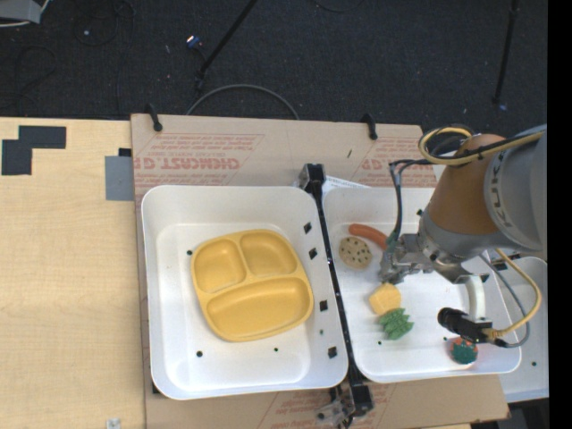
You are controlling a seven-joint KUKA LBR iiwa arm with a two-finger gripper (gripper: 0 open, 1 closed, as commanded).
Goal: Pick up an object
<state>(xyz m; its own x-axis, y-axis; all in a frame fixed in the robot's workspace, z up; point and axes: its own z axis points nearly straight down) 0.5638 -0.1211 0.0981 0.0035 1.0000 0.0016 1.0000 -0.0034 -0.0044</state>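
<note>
The right bin (420, 369) holds several small toy foods. An orange-red sausage shape (366, 233) lies near its far left, with a round speckled cookie (355, 254) just in front of it. A yellow chunk (385, 299) and a green leafy piece (395, 324) sit side by side at the middle. A small red and green ball (463, 352) rests near the front right. My gripper (393, 269) hangs low over the bin, just above the yellow chunk and right of the cookie. Nothing shows held in it.
A yellow divided plate (252, 283) lies in the left bin (170, 239). A black divider (326, 275) runs between the bins. The arm's grey and orange wrist (469, 199) and loose cables (514, 302) cover the right bin's far right side.
</note>
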